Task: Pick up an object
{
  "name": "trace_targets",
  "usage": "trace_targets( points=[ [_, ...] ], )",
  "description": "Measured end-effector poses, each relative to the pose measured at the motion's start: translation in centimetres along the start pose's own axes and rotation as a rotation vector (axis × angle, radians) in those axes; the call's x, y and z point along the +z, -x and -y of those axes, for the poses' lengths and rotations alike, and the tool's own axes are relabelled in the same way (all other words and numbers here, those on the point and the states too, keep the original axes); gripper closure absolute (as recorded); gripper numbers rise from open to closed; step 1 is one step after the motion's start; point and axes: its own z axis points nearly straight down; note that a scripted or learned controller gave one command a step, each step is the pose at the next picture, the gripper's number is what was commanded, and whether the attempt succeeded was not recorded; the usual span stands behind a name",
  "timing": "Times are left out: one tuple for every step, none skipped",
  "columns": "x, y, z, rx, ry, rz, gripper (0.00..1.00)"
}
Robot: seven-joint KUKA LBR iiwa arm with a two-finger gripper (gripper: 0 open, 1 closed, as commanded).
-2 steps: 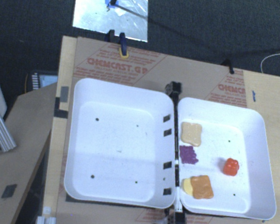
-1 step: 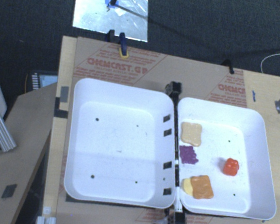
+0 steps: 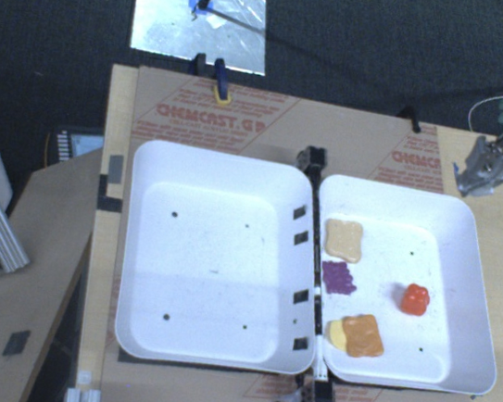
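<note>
The gripper (image 3: 480, 173) hangs above the bench beyond the far right corner of the right bin (image 3: 472, 228), outside its rim and well apart from everything inside it. Whether its fingers are open or closed cannot be told at this size and angle.

The right bin holds 4 candidates. A tan bread-like slice (image 3: 344, 240) lies near the far left corner, close to the wall shared with the left bin (image 3: 219, 167). Below it sits a small purple cluster (image 3: 339, 277), also near that wall. A red pepper-like piece (image 3: 416, 300) stands alone towards the right side. Near the front left corner an orange-brown slice (image 3: 363, 335) rests on or against a yellow piece (image 3: 337, 334); the 2 touch.

The risks follow from this layout. The bread slice and the orange-brown slice look flat, so fingers coming straight down may close over them and slip off. The 3 things along the shared wall leave little room for a finger on that side, and a descent there could strike the rim or the black clips (image 3: 302, 239) on it. A grab at the touching pair could shove 1 aside or lift neither. The red piece, being free-standing and taller, looks the safest target, though its rounded shape could squirt out of a poorly centred close.
</note>
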Motion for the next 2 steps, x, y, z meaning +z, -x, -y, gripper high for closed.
trace_targets(
  points=[
    [0.0, -4.1, 0.0, 0.002, 0.0, 0.0, 1.0],
    [0.0, -7.8, 0.0, 0.002, -0.001, -0.001, 1.0]
  ],
)
